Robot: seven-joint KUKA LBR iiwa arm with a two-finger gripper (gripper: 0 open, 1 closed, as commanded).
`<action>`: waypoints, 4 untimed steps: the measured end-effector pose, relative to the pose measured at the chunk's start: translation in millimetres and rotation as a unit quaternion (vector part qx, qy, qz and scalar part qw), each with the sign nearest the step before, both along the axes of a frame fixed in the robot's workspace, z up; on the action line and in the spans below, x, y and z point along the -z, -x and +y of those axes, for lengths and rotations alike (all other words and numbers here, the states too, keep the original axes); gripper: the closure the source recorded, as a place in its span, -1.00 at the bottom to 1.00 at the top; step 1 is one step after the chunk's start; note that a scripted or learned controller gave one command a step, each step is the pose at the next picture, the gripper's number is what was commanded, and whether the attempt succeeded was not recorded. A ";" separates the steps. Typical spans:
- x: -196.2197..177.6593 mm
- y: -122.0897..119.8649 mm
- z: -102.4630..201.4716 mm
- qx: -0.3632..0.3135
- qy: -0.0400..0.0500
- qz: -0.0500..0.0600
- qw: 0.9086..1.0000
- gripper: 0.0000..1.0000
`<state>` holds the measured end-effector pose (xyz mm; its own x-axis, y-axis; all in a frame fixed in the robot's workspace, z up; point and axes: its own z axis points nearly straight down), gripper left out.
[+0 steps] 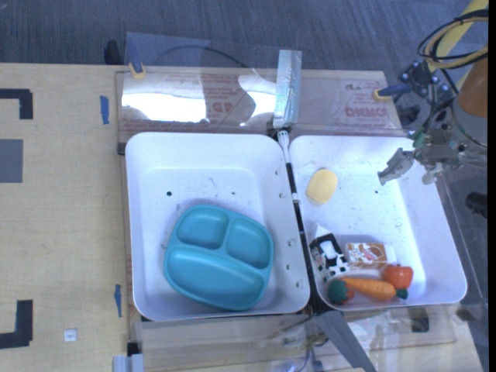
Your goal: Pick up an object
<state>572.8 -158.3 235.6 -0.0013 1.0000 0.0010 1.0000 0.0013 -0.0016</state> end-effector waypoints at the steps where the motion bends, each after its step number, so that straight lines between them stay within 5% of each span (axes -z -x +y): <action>1: 99.5 -30.7 -11.4 -0.019 -0.001 0.005 1.000 -1.00; 2: 147.1 -75.2 -47.9 -0.020 -0.005 -0.004 1.000 -1.00; 3: 134.9 -76.6 -49.7 -0.021 0.000 -0.006 1.000 1.00; 4: 148.8 -86.6 -61.3 -0.180 0.002 -0.004 0.984 1.00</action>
